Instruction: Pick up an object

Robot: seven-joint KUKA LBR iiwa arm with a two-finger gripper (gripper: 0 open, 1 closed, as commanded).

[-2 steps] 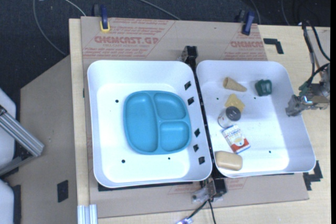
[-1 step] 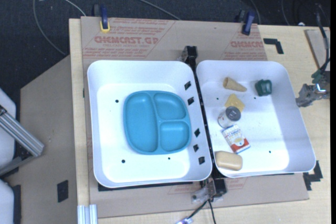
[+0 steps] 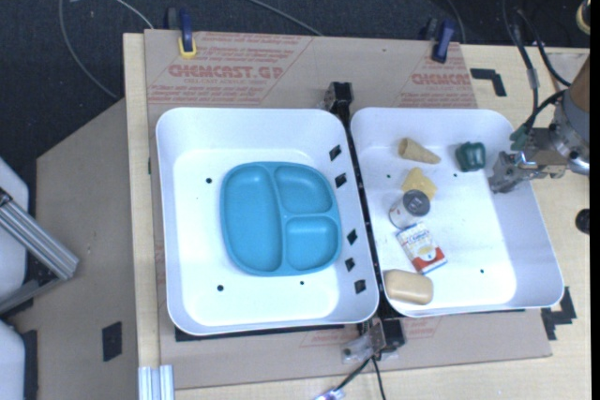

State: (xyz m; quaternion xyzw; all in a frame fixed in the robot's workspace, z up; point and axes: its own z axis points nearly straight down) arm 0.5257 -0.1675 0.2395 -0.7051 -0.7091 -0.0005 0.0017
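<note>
Camera view shows the table [image 3: 141,201] from above, with two white bins side by side on it. At the far left, a metal rail [image 3: 33,234] lies beside the table on the dark floor. The left bin [image 3: 187,295] holds a blue divided plate [image 3: 279,217], which lies flat near the middle of the bin, with three compartments. Between the two bins runs a dark divider with small black clips [image 3: 349,201].

The right bin [image 3: 525,267] holds several small things. Near its far side lies a pale cone-shaped piece [image 3: 418,151]. Just below it is a yellow piece [image 3: 419,181], and touching that is a small round can [image 3: 410,206] with a dark top. Below the can lies a small red and white packet [image 3: 421,250], a little tilted. Near the front edge of the bin rests a tan, soap-like block [image 3: 409,287]. A green object [image 3: 470,155] lies further right, apart from the others.

The gripper [image 3: 507,174] is at the right rim of this bin, just beside the green object but not touching it. I cannot tell how it is set, open or closed, and nothing is seen in it. Two blue clamps [image 3: 187,28] hold the board at the far edge.
</note>
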